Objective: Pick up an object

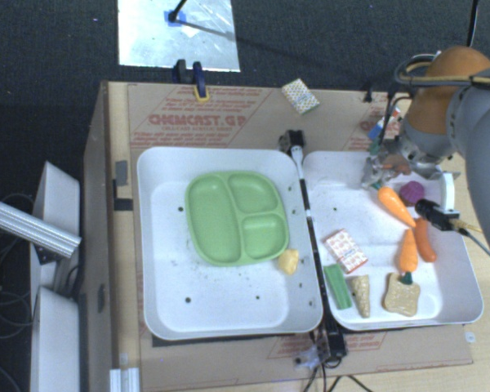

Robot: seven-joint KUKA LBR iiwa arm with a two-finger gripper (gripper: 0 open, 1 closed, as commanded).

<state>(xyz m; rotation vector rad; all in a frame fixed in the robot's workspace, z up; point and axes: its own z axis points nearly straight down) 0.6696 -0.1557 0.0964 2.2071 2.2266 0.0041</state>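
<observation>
Arm (474,104) cut off by right edge; claw (381,168) fingers indistinct.

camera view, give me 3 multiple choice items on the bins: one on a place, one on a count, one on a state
1. Where does the green plate lie?
A. left bin
B. right bin
C. on the cardboard

2. How many compartments does the plate have?
A. two
B. three
C. five

3. The pincer is where?
A. over the left bin
B. at the right bin's far edge
C. over the plate

Answers: 1 A, it sits in the left bin. 2 B, one long and two small sections show. 3 B, it hangs near the upper carrot.
</observation>
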